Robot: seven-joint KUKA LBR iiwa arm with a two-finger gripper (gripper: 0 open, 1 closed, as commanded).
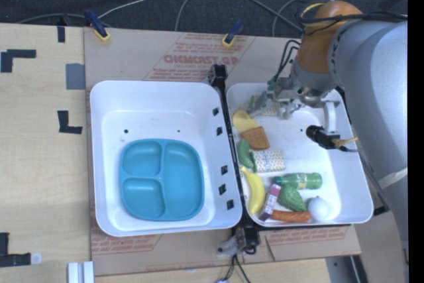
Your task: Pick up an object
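The counter [40,162] is pale wood on the left, with a sheet of brown cardboard [192,59] laid over its middle and held by two blue and yellow clamps at the far edge. On the cardboard sit two shallow white bins side by side. The left bin [106,103] holds a blue divided plate [162,180] with three compartments, lying flat toward its near side. The grey arm [377,96] comes in from the right, its orange band [324,36] above the wrist, and reaches over the far part of the right bin [351,189]. The gripper [281,103] hangs over that bin's far left area; whether its fingers are spread or pressed together cannot be told, and nothing can be seen between them.

The objects to pick from all lie in the right bin, mostly along its left and near sides. A banana [254,189] lies along the left wall toward the near end. A green bottle [299,180] lies on its side near the middle. A tan waffle-like piece [255,138] sits just below a yellow piece [242,120], with a pale speckled block [269,160] beside them. An orange carrot [290,215] lies along the near wall, next to a white ball [319,207] in the near right corner
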